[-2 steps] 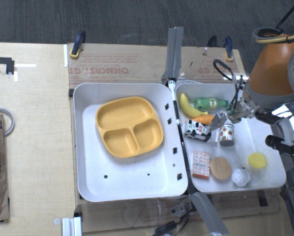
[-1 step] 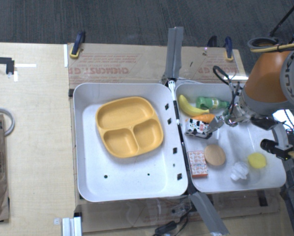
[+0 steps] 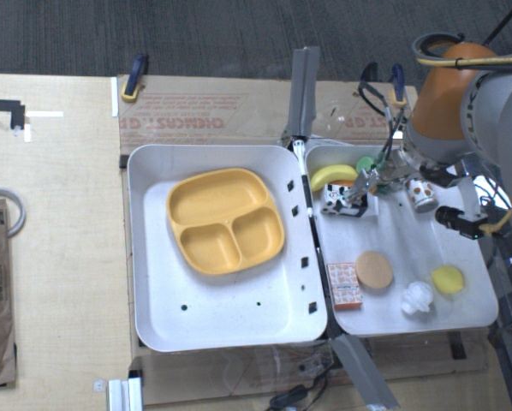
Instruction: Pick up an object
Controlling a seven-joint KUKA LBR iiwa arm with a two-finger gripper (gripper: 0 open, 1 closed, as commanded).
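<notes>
The gripper point(image 3: 352, 197) hangs at the right bin's point(image 3: 474, 315) far-left corner beside the banana point(image 3: 333, 176); its jaws' state I cannot tell. The banana looks light, soft, best gripped mid-curve.

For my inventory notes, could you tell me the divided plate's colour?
Yellow-orange divided plate, clearest in the camera view.

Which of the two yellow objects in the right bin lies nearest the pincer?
The banana, at the bin's far left corner, just beside the pincer. The other yellow thing, a small round lemon-like fruit, sits toward the near right side, well away from it.
</notes>
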